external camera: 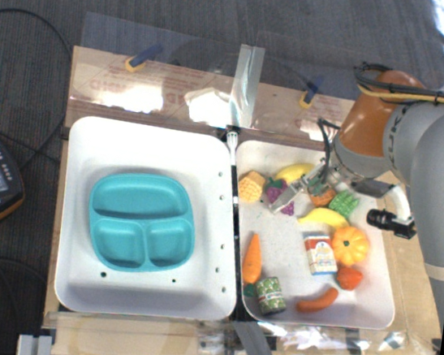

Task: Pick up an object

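Note:
My gripper [295,194] reaches down into the far part of the right bin [380,306], under the arm's orange band. Its tip is among a yellow fruit [291,172], purple grapes [275,193] and a small orange piece [322,198]. An ear of corn [251,186] lies just to its left. A banana [324,218] and a green piece [345,203] lie to its right. I see nothing lifted clear of the bin floor.
Nearer the front of the right bin lie a pumpkin [349,245], a small box [320,254], a red tomato [349,277], a carrot [252,257], a green can [270,295] and a red chili [317,301]. The left bin [83,145] holds a teal divided plate [142,220].

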Controlling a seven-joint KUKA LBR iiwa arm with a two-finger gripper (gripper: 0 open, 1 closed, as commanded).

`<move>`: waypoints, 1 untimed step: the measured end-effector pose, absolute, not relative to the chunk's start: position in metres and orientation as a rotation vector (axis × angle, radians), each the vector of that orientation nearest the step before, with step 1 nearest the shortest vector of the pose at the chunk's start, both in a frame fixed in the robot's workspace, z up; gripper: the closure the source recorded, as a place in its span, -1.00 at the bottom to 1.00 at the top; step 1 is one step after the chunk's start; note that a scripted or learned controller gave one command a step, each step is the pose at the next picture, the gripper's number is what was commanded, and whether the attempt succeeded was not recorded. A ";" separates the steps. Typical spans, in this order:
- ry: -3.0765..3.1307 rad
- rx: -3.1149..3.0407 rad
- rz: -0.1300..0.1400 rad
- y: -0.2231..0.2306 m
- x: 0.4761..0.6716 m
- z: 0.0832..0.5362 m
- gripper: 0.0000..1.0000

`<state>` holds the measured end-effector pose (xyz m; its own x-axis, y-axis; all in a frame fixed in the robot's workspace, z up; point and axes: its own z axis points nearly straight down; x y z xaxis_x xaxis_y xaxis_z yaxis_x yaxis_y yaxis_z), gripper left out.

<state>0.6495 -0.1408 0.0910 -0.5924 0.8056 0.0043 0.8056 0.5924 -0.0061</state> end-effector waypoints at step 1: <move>-2.742 -1.557 -0.002 -0.107 0.644 0.090 -1.00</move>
